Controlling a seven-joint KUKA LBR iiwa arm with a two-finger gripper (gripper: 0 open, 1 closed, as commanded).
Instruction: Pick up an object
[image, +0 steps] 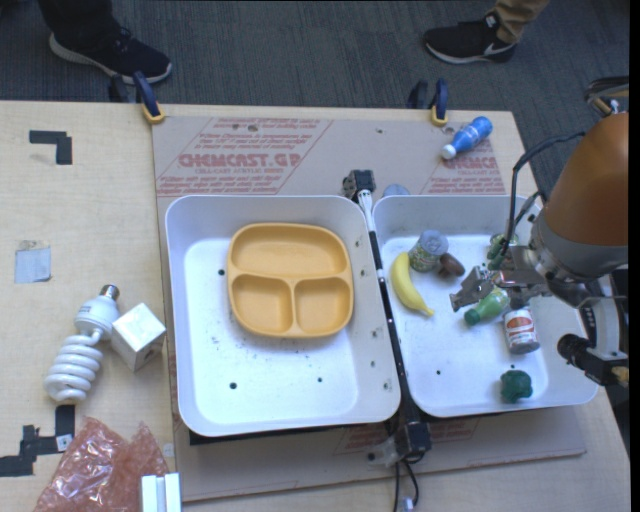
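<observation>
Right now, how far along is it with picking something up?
Done: the gripper has reached the right bin, right at the green bottle. In hand: closing in there; a grasp isn't visible. Left: lifting it. The banana and small can lie untouched.

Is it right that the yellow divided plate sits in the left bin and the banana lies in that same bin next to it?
Not quite. The camera view shows the yellow divided plate in the left bin, but the banana lies in the right bin, near its left wall, alongside the other small items there.
</observation>
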